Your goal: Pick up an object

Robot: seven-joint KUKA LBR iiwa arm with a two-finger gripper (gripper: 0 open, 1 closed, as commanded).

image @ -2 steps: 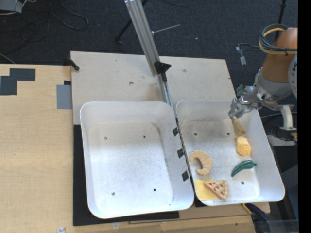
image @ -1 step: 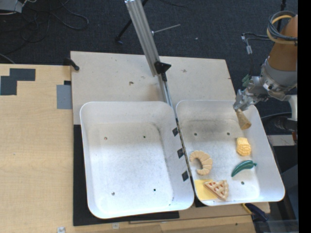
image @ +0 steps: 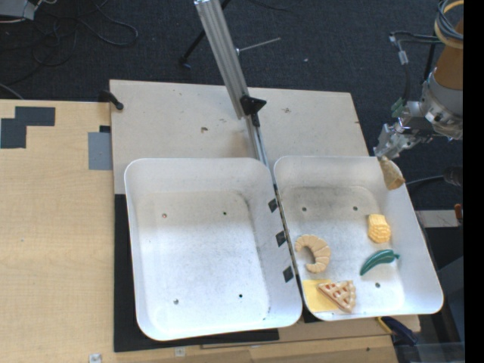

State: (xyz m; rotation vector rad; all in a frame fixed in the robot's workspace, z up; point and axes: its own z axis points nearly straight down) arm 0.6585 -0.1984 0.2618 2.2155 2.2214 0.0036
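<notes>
The grey KUKA arm with its orange band (image: pixel 451 59) is reaching in from the right, its two-finger gripper (image: pixel 392 148) hanging over the far right rim of the right-hand shallow white bin (image: pixel 423 233). A tan, bread-like wedge (image: pixel 391 173) is sitting directly beneath the fingertips and touching them, and it is lying at the bin's rim; whether the fingers are actually closing on it cannot be told from here.

Below the gripper and further into the bin, a yellow knobbly piece like a corn cob section (image: pixel 379 228) is lying near the right wall. Just beyond that, a dark green pepper-shaped toy (image: pixel 378 261) is lying at a slant. Down and to the left of the gripper, a pale curved croissant-shaped piece (image: pixel 314 252) is lying close to the wall shared by the bins, and a waffle-textured wedge on a yellow slab (image: pixel 336 294) is sitting at the near edge. Nothing is standing between these pieces and the gripper.

Well to the gripper's left, the left-hand white bin (image: pixel 151 203) is lying alongside, with black clips (image: pixel 278 237) marking the joint. A slanted aluminium rail (image: pixel 227 59) is rising behind the bins from the pale bench board (image: pixel 174 119).
</notes>
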